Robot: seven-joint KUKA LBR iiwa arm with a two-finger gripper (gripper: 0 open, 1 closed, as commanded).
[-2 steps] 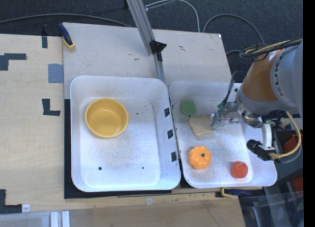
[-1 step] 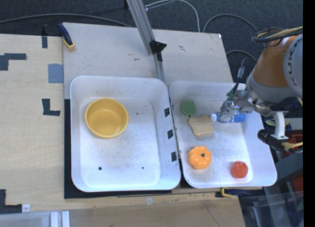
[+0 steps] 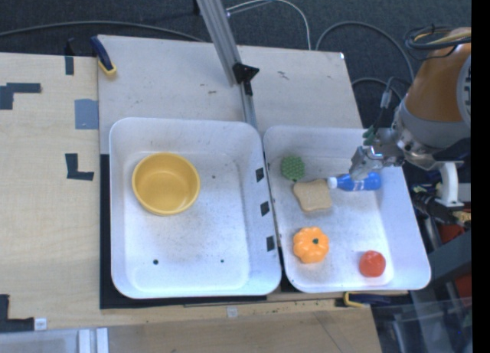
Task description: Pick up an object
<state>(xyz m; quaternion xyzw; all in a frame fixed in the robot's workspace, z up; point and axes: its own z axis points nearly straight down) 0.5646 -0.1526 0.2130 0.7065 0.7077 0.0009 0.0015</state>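
Note:
The right bin (image 3: 398, 221) holds several objects. A small blue bottle with a white cap (image 3: 357, 183) lies on its side near the bin's right wall. My gripper (image 3: 367, 163) hangs directly over the bottle's right end, close to it or touching it. A tan bread slice (image 3: 311, 196) lies just left of the bottle, with a green round piece (image 3: 292, 167) behind it. An orange pumpkin (image 3: 311, 245) and a red tomato (image 3: 372, 263) sit near the front of the bin.
A yellow bowl (image 3: 165, 183) stands in the left bin (image 3: 191, 267). A slanted metal pole (image 3: 222, 26) rises from the back, between the bins. Cables lie behind the right bin. The arm's orange band (image 3: 438, 87) is at the right edge.

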